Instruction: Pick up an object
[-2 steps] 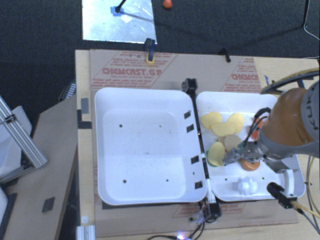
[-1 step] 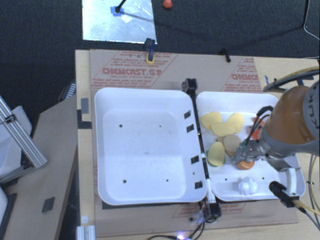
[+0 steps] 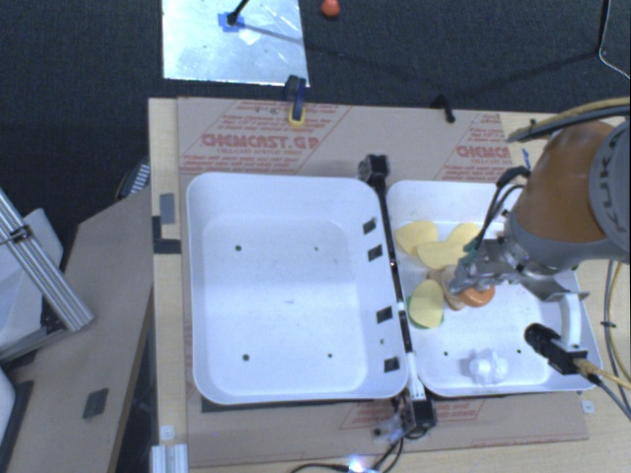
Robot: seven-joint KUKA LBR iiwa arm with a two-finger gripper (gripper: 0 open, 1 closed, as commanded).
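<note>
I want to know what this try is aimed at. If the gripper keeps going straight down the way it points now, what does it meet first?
Most likely the orange object in the right bin: the gripper hangs right at it, beside the yellow pieces. Depth is unclear from this slanted view, so it could land on a yellow piece instead.

Grey arm with orange band enters from right — wrist angled down-left, hand low.

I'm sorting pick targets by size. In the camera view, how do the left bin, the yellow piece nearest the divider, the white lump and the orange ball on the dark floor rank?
Largest to smallest:
1. left bin
2. yellow piece
3. white lump
4. orange ball, though it lies farther from the camera, so its true size is unsure.
</note>
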